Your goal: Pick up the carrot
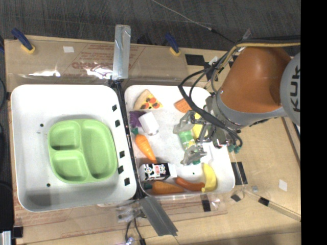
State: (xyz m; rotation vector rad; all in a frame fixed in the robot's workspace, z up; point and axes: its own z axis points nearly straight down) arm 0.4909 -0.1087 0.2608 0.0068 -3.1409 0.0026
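Note:
The carrot (144,146) is orange and tapered. It lies near the left wall of the right bin (220,163), tip pointing up-left, just below a white cup (149,122). My gripper (187,139) hangs over the middle of that bin, well to the right of the carrot and apart from it. Its two metal fingers (183,124) stand spread, so it is open. A yellow-green item (187,136) lies in the gap between them; whether they touch it I cannot tell. Nothing of the carrot is hidden.
The right bin also holds a pizza slice (148,101), an orange cracker (182,105), a purple piece (135,119), a black-and-white carton (155,171), two sausages (168,188) and a banana (208,176). A green divided plate (82,149) lies in the left bin (25,111).

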